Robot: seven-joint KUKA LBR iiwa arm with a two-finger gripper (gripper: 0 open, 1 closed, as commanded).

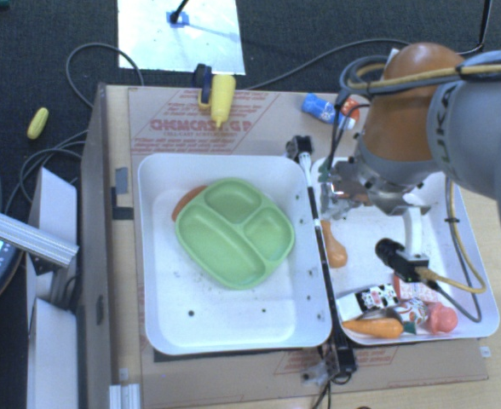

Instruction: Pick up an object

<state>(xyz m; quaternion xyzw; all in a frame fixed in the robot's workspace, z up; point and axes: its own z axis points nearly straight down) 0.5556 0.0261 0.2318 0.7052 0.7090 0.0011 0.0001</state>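
Right bin [468, 262] | gripper [342, 196] state unclear | orange piece [332, 247] just below it

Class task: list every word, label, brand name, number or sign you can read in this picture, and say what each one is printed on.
"UKA": white letters on the grey arm, seemingly part of a longer name.
Red lettering on the cardboard sheet under the bins: too blurred to read.
Print on the small packet in the right bin: too small to read.
Blue object on the cardboard: no readable label.
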